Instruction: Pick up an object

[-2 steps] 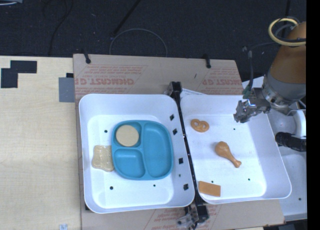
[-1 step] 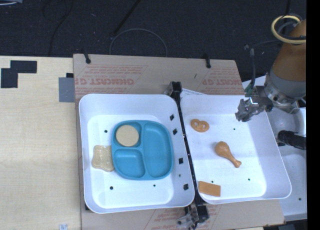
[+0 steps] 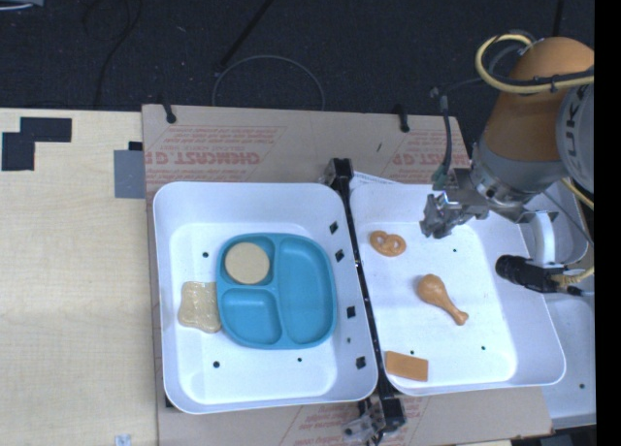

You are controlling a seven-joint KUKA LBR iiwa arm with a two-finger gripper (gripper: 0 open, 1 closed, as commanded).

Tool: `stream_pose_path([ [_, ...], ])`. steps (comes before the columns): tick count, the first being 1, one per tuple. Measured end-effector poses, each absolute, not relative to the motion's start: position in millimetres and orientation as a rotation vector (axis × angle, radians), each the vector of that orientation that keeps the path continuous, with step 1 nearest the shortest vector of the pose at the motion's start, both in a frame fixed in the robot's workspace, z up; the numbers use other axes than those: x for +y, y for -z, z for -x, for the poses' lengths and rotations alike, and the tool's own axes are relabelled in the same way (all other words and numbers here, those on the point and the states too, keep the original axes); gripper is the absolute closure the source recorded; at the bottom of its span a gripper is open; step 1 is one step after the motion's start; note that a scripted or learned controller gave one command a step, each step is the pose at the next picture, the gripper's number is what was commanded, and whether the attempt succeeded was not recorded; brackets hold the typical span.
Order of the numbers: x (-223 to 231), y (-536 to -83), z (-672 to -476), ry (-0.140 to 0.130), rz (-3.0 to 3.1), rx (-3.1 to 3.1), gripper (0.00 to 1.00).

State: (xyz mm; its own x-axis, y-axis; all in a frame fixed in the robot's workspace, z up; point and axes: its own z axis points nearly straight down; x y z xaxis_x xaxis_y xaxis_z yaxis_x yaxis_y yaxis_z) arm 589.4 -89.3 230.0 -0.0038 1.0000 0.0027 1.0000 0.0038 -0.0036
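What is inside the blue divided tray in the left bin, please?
The blue tray holds one round tan cookie-like piece in its upper-left compartment. The other two compartments show bare blue. Whatever lies under the tray is covered. A pale flat piece lies outside, touching its left edge.

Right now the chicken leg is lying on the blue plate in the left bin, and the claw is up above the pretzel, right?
Not quite. The camera view shows the chicken leg lying on the floor of the right bin, not on the blue plate, which sits in the left bin. The rest is right: the claw is up above the pretzel.
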Motion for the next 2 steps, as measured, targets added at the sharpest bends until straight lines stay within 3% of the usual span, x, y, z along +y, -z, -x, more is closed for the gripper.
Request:
stream_pose_path([
  [2,15,-244,-605.2,-0.001,2.215,-2.224,1.00],
])
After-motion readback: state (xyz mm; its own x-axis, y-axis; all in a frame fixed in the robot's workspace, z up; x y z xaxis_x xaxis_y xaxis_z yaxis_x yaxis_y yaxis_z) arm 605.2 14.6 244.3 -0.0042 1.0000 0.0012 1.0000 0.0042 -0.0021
